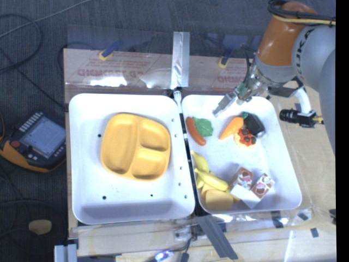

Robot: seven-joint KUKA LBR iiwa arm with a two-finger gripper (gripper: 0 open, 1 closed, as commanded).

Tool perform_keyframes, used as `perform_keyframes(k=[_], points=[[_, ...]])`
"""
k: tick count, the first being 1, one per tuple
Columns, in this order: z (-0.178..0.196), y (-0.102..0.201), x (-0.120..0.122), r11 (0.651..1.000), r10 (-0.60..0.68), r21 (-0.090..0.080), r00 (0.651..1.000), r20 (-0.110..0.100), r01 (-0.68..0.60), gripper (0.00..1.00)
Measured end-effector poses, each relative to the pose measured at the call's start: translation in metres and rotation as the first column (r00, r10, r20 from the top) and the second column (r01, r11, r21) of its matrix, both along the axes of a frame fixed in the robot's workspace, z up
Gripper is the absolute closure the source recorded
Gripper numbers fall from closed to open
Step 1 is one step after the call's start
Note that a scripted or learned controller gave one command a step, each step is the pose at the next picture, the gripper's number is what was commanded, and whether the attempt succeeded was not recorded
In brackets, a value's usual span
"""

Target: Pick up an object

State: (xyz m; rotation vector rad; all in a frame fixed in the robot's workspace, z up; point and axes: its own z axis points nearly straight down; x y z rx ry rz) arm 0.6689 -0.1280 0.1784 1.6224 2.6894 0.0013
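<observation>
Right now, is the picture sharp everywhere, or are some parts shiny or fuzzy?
Camera view: the yellow tray and the toy carrot look sharp; the gripper looks a bit smeared; bright glare sits on the clear plastic sheet behind the bins; the white bin rims look very bright; shadows are soft.

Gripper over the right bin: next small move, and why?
Probably a short descent toward the carrot. The gripper sits above the right bin's far end with nothing visibly between its fingers, and the carrot lies just below and right of its tip, nearer than the yellow pieces at the near end. The black piece touching the carrot may crowd a grasp.
</observation>
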Motion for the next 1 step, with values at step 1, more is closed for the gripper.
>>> perform_keyframes(k=[1], points=[[-0.0884,-0.0226,-0.0015,0.997,0.073,-0.003,0.997,-0.010,-0.073,0.00]])
